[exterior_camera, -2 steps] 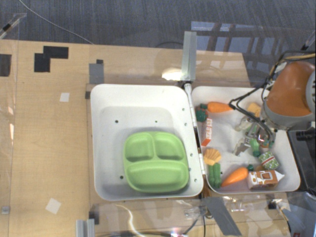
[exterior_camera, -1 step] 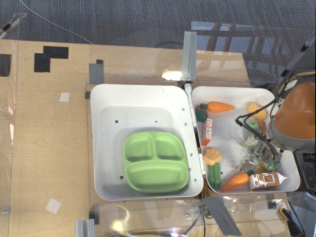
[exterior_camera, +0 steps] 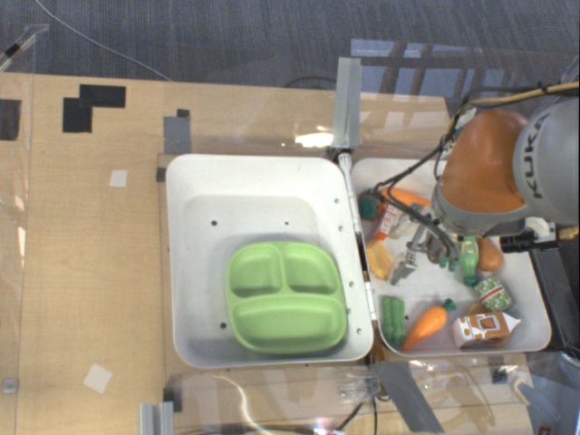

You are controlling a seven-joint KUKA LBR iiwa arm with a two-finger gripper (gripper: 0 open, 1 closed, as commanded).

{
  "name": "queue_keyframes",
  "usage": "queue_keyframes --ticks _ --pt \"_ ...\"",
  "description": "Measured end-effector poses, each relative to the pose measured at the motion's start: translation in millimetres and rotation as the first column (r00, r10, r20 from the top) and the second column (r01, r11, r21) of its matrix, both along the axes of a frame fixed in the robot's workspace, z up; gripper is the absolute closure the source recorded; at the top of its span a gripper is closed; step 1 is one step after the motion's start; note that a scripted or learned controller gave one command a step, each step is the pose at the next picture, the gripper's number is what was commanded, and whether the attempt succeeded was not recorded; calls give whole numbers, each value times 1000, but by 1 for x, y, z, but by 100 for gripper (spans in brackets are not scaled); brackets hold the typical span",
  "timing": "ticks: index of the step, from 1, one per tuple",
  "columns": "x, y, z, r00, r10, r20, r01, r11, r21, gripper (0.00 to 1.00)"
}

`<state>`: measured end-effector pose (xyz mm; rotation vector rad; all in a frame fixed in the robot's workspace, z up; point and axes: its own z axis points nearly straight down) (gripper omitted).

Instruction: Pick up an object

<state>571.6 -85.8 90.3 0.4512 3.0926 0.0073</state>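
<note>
Likeliest target: yellow wedge [exterior_camera: 381,261], lying flat in the left part of the right bin [exterior_camera: 542,341], close to the wall shared with the left bin [exterior_camera: 263,188]. Probably a hollow plastic toy, judging by the look: light, stiff, smooth enough to slip, not fragile. Best taken across its narrow width, square to the flat sides, rather than on the slanted edge, where likely to squirt out.

Hanging just right of the wedge, gripper [exterior_camera: 410,263], low over the bin. Nothing seen held in it; how far open, cannot tell from this slant.

Just beyond the wedge, a red and white packet [exterior_camera: 386,221], with a dark green piece [exterior_camera: 367,208] to its far left. Crowded there, so little room on the far side.

Nearer, a carrot [exterior_camera: 424,326] lying tilted beside a green block [exterior_camera: 392,318], seemingly touching. Rounded and tapered, so apt to roll; better gripped at the thick middle. Right of these, a brown carton [exterior_camera: 480,329] and a small can [exterior_camera: 492,293], and farther on a green bottle [exterior_camera: 468,259] under the wrist.

In the left bin, well apart, a green tray [exterior_camera: 285,297].
</note>
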Motion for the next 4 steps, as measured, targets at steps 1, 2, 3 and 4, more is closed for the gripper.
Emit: queue_keyframes --ticks 1,2,3,4 --pt "53 -1 -1 999 -36 -4 36 999 -2 0" --pt "75 -78 -3 1000 -25 -14 25 1000 -4 0" --pt "18 -95 -1 989 -151 -4 151 989 -2 0" --pt "-7 -80 -1 991 -135 -2 135 991 -3 0"
